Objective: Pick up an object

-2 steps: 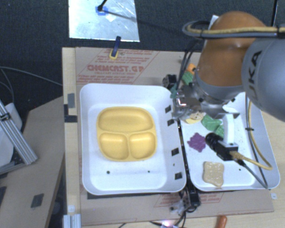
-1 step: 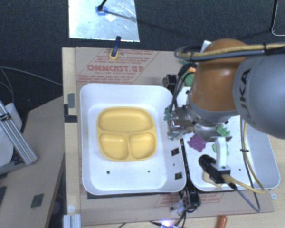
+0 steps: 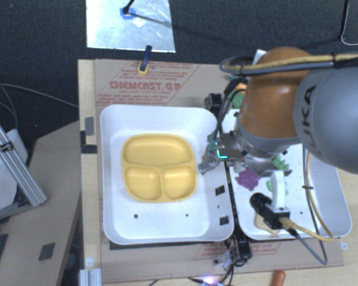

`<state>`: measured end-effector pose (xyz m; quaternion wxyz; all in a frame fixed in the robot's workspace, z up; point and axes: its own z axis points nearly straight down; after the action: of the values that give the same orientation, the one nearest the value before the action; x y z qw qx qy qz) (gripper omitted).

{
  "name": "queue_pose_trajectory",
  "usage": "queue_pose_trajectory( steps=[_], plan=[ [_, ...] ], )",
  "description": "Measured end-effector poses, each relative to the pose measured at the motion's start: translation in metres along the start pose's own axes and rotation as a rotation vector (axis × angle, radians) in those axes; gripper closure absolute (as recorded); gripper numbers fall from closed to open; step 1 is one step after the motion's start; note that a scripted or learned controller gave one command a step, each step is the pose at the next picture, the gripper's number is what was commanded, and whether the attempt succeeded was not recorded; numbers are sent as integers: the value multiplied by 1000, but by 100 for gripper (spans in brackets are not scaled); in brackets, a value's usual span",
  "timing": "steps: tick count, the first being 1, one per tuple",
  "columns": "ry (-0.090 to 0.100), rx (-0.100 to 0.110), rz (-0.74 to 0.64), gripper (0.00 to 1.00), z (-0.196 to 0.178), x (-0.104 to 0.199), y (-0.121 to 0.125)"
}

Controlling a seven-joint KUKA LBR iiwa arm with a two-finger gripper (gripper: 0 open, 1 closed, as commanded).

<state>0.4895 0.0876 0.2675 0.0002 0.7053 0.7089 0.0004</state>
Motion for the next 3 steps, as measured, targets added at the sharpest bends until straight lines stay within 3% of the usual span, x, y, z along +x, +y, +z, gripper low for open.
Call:
queue_pose_trajectory(
  steps=[1,2,3],
  plan=[
    [1,-2,-5,100,-11,0,1],
    [0,-1,-5,0,-10,0,1],
    [1,-3,-11,100,-21,0,2]
  ],
)
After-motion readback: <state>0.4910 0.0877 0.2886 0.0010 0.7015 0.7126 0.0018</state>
